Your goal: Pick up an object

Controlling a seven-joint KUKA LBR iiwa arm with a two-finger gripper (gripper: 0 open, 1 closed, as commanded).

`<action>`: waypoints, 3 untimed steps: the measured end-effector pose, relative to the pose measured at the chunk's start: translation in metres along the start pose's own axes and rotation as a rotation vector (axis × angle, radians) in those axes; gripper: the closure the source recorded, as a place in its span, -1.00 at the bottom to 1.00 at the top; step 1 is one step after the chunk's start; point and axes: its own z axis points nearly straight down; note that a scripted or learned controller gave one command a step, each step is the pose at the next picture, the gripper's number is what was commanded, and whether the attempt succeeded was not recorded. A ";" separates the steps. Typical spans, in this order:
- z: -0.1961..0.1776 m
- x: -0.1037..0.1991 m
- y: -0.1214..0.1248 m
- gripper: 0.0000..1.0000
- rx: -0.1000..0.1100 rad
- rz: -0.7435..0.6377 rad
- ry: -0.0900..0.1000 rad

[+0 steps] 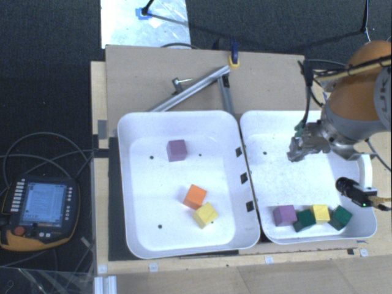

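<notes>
The left bin [131, 182] holds a purple cube [177, 150] near its back, with an orange cube [195, 196] and a yellow cube [206, 215] touching each other nearer the front. Along the front wall of the right bin [269, 120] sit a purple cube [284, 215], a dark green cube [303, 220], a yellow cube [321, 212] and another green cube [340, 217]. My gripper [297, 152] hangs over the bare back-middle of the right bin, well behind that row of cubes. No cube is at the gripper.
A metal rod [196, 86] lies at a slant on the brown board behind the bins. A black device [354, 192] juts over the right bin's right rim. A teach pendant [40, 210] with cables rests on the floor at the left.
</notes>
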 end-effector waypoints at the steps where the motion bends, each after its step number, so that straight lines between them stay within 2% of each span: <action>1: -0.015 0.000 0.001 1.00 0.005 0.001 0.001; 2: -0.018 0.043 0.012 1.00 0.006 -0.004 0.003; 3: -0.005 0.094 0.026 1.00 0.007 -0.004 0.002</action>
